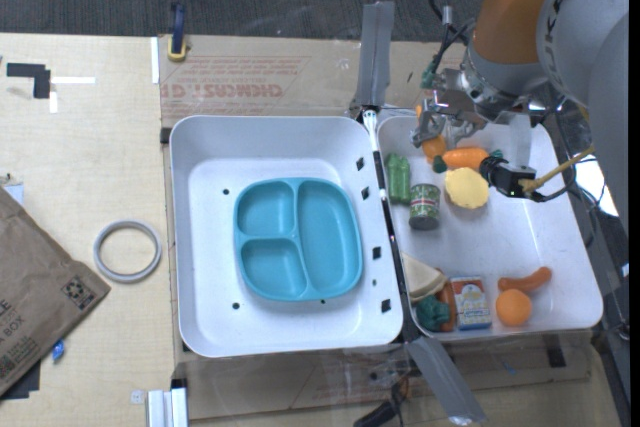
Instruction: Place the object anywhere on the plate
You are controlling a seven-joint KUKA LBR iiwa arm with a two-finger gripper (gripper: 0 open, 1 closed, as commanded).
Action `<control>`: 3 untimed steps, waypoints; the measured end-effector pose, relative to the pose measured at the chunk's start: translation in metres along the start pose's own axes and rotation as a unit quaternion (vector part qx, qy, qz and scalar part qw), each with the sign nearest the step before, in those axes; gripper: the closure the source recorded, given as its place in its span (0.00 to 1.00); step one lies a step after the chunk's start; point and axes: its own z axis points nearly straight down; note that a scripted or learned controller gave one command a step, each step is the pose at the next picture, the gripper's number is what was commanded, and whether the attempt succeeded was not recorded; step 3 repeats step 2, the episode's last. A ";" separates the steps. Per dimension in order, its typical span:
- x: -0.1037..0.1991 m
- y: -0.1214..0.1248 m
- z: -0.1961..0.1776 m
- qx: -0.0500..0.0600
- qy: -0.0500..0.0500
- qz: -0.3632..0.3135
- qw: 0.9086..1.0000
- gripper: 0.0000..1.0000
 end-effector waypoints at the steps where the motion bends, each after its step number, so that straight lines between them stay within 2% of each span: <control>1: 0.071 -0.065 0.026 0.001 0.000 -0.081 0.997 1.00; 2: 0.071 -0.065 0.026 0.001 0.000 -0.081 0.997 0.00; 3: 0.071 -0.065 0.026 0.001 0.000 -0.081 0.997 0.00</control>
